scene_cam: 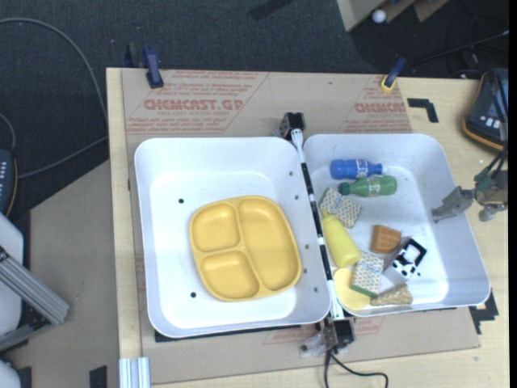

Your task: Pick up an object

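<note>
From above the bench, two shallow white plastic bins sit side by side on a brown cardboard sheet printed with red lettering (202, 103). The left bin (161, 176) holds a yellow plastic tray with three compartments (245, 246), lying flat and a little below the bin's middle. The right bin (452, 257) carries all the small things, gathered toward its left half. Near the top lies a blue plastic bottle with a white cap (354, 168), on its side, and just below it a green plastic bottle (369, 187), also on its side. Beneath those sits a small patterned beige packet (342, 208), and touching the bin's left wall a yellow banana-shaped plastic piece (340, 242). A small brown waffle-like square (385, 238) lies to its right, with a black-and-white tagged block (409, 257) just beside that. Lower down there is a second patterned packet (368, 274), a pale yellow round piece (346, 292) and a tan wedge (393, 297), all close together. At the right rim of this bin the grey two-finger gripper (457, 203) reaches in, well apart from the pile; I cannot tell how its jaws stand, and nothing shows between them. Blue clamps (151, 65) grip the board's far edge.
</note>
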